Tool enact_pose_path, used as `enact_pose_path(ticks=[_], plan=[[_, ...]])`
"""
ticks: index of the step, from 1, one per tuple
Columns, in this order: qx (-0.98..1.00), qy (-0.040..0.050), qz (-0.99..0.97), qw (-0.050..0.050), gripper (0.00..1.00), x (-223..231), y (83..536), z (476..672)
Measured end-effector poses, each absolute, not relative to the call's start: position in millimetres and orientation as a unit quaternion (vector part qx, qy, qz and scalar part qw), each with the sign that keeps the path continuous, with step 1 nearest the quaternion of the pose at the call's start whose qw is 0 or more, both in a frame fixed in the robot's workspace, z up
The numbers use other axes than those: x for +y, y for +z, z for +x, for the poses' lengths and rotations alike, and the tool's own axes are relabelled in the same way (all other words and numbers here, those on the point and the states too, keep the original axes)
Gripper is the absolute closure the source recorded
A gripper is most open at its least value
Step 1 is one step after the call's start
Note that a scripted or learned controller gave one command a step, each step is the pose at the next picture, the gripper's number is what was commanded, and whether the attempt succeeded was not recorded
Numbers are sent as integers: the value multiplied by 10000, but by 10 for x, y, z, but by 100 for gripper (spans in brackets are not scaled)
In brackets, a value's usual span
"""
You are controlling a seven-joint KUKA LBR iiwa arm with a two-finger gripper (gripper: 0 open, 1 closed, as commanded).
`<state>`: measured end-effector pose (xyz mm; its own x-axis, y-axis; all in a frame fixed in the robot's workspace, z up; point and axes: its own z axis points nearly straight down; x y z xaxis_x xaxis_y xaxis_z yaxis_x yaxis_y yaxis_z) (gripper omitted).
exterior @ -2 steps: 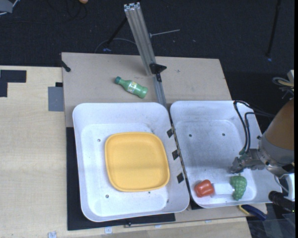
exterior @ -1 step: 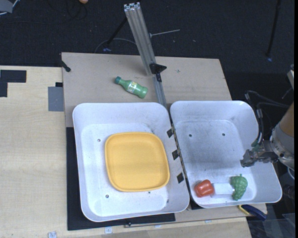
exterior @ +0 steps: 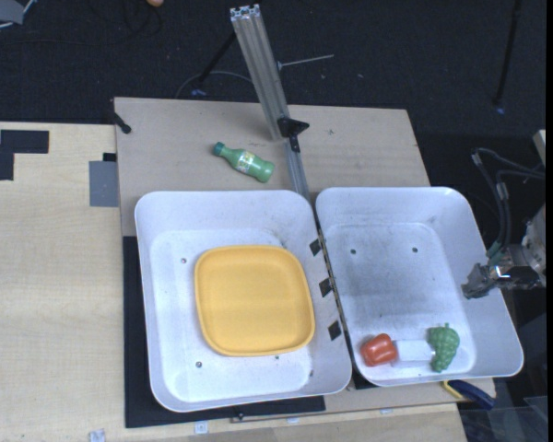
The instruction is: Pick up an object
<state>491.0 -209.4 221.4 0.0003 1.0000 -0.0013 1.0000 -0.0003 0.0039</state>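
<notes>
A red pepper [exterior: 379, 349] and a green broccoli piece [exterior: 443, 346] lie near the front edge of the right bin [exterior: 396, 210]. A yellow square plate [exterior: 254, 299] lies flat in the left bin [exterior: 157, 265]. My gripper [exterior: 484, 281] hangs at the right bin's right rim, well above and to the right of the broccoli. It is small and dark here, and nothing shows between its tips.
A green bottle [exterior: 244, 161] lies on its side on the bench behind the left bin. A slanted metal rail [exterior: 267, 72] rises from the bench behind the bins. Cables hang at the far right.
</notes>
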Motion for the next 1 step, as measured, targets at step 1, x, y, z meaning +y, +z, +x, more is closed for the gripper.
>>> enact_pose_path(ticks=[1], plan=[[7069,10,7073,19,100,-2101,2720,4917]])
